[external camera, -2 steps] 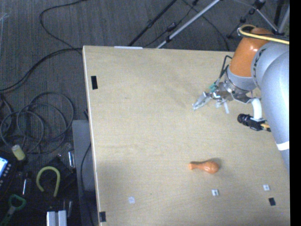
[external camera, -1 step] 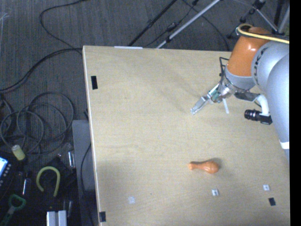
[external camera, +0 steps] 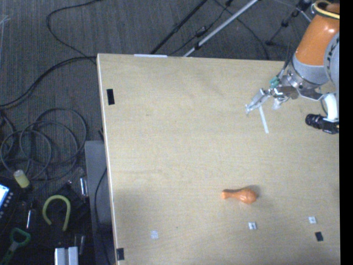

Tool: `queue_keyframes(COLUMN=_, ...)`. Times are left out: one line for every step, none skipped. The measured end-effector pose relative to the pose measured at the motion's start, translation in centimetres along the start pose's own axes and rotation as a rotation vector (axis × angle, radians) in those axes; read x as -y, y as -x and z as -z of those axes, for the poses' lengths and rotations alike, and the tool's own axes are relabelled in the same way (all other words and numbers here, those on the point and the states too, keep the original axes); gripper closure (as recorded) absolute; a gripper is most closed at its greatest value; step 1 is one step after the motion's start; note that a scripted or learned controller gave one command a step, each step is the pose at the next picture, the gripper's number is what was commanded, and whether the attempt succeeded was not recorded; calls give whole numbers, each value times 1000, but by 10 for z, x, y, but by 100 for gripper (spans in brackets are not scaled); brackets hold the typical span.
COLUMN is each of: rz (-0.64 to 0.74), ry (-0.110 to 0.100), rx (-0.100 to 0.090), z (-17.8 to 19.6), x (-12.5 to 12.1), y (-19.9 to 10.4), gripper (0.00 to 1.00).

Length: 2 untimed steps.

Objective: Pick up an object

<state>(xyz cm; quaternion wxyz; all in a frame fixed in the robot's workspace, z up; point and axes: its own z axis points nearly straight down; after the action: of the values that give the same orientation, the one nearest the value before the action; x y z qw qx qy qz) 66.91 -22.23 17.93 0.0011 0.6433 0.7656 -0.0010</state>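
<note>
Approach step: gripper [external camera: 259, 114] up at far right, fingers spread apart, holding nothing. Orange pear-shaped object [external camera: 241, 195] lies on bench [external camera: 165, 148], well nearer. Next: travel over it, descend.

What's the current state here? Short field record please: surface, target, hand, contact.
surface: pale wooden board, seen from above
target: small orange pear-shaped object, lying on its side near the board's lower middle
hand: two-finger hand on the grey arm with orange band, upper right of the view, fingers spread
contact: none; hand apart from the target, nothing between the fingers
markers: small dark and pale tags on the board
</note>
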Motion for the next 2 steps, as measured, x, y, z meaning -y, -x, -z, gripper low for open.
queue_keyframes(rz=335, ry=1, rx=-2, z=-95, x=-4, y=-24, gripper=0)
queue_keyframes(rz=336, ry=3, rx=-1, z=-85, x=-6, y=-26, gripper=100)
